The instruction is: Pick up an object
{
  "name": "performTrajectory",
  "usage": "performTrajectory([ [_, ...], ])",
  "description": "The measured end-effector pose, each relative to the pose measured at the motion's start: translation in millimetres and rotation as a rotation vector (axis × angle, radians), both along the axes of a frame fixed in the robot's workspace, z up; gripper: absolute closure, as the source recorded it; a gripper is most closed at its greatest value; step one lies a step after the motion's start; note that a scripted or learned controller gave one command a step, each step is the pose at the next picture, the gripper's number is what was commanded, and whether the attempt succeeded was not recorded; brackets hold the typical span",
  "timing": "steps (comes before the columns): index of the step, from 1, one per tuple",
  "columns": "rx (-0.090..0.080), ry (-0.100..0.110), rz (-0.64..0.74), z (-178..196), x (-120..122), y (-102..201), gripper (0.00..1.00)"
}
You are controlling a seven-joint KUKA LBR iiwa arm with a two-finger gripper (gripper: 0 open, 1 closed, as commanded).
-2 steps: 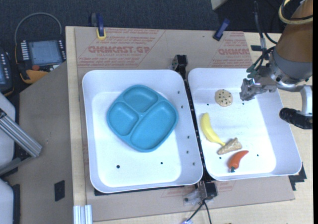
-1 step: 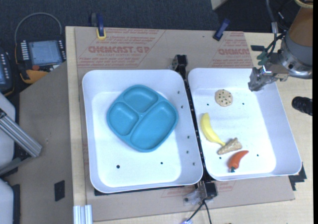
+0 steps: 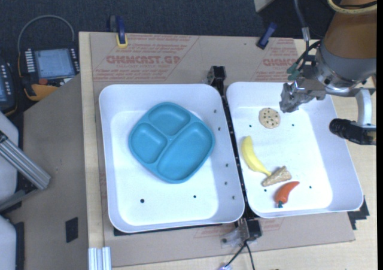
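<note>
The gripper [image 3: 291, 102] is seen over the upper part of the right bin [image 3: 335, 203], just beside the cookie [image 3: 269, 118] and up to its right. Whether it is spread or closed cannot be told from this slanted view, and nothing is seen held in it.

Four small things lie in the right bin. The cookie sits flat on the bin floor near the top. Below it a banana [image 3: 253, 156] is laid along the left wall, its lower end touching a tan wedge-shaped piece [image 3: 276, 176], perhaps a bit of bread or pastry. A red pepper [image 3: 286, 192] lies just below that wedge. In the left bin [image 3: 114, 143] a blue divided plate [image 3: 172, 141] rests, well apart from the arm.

The cookie is judged the likeliest target, being nearest. It appears to be a light toy, probably rigid plastic, and is not expected to crush. Its flatness is the difficulty: little height is offered above the floor, so the rim would have to be taken across its width, with the gripper lowered almost to the bin. A smooth rim could slip out.

The banana is thought an easier choice: light, stiff, and thick enough to be pinched across its middle, where the curve is widest. The pepper and wedge lie close together, so a grasp there could be crowded.
</note>
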State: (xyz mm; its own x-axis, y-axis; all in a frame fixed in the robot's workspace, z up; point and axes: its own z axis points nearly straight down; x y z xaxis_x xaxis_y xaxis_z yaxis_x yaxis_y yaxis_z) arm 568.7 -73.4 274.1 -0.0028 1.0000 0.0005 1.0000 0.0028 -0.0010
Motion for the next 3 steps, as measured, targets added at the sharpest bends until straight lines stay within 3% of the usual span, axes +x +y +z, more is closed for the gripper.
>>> performTrajectory([
  [1,0.001,0.002,0.003,-14,-4,61,1.00],
  [3,0.000,0.003,0.001,-41,-4,155,1.00],
])
